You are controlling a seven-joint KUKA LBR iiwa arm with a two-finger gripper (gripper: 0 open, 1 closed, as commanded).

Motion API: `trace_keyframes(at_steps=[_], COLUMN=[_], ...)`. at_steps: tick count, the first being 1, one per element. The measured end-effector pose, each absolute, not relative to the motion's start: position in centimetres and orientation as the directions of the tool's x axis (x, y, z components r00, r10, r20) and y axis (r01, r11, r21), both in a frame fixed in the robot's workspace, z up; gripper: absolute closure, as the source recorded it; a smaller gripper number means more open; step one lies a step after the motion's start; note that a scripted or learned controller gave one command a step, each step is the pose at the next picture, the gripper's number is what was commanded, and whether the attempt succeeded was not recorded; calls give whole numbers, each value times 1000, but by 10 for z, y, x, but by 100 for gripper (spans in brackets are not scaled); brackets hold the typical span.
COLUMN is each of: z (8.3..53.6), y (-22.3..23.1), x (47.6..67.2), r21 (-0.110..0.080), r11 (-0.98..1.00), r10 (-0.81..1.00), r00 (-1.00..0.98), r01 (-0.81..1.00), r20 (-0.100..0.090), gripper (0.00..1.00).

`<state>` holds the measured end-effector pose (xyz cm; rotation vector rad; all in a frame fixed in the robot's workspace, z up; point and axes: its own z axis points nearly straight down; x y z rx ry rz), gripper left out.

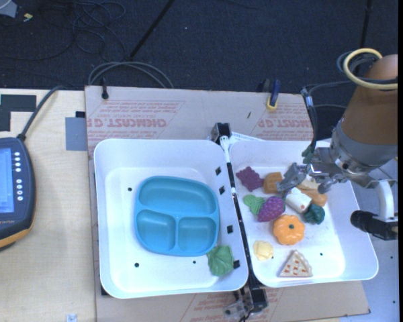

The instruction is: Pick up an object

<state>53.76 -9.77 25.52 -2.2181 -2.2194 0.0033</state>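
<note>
Gripper (307, 180) low over right bin (363, 260), near its back edge, above white cylinder (297, 200). Finger state: cannot tell. Blue tray (176, 215) mid left bin (114, 180).

Teach pendant (7, 192) left of bins; cables (74, 19) behind bench.

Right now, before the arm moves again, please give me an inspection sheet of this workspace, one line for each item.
Surface: brown cardboard sheet bearing two shallow white bins, left bin and right bin.
Job's things: right bin holds orange toy pumpkin, purple grape bunch, pizza-slice toy, other small toy foods.
Clutter: left bin holds blue divided plastic plate and green leafy toy.
Grippers: two-finger gripper low over the right bin's toys.
Cables: black cables behind the bins.
Surroundings: handheld control pendant at left.
</note>
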Motion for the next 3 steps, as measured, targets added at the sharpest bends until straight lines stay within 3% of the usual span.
trace_keyframes(at_steps=[1,2,3], z=[130,146,242], y=[-92,-95,-64], x=[488,492,476], r21=[-18,-7,5], r11=[0,-8,3], r10=[1000,1000,1000], r00=[0,8,-3], r01=[1000,1000,1000], r20=[4,2,1], gripper=[0,100,100])
